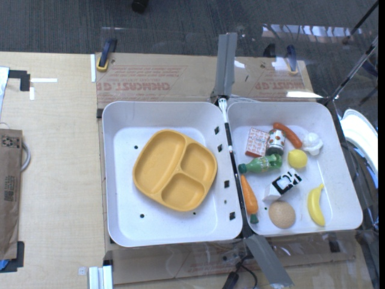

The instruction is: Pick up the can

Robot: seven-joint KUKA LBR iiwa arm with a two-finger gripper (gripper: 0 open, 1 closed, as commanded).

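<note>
On the bench (54, 161), the right bin (334, 168) holds the can (275, 141); the tool's opening cannot be told.

Can (276, 141) upright in right bin (340, 161), beside bottle (261, 164)

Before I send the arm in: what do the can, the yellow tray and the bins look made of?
Can: probably metal under a printed red-and-white label; too small to confirm. Yellow tray: matte moulded plastic, three smooth rounded compartments. Left bin and right bin: glossy white plastic, by their sheen.
</note>
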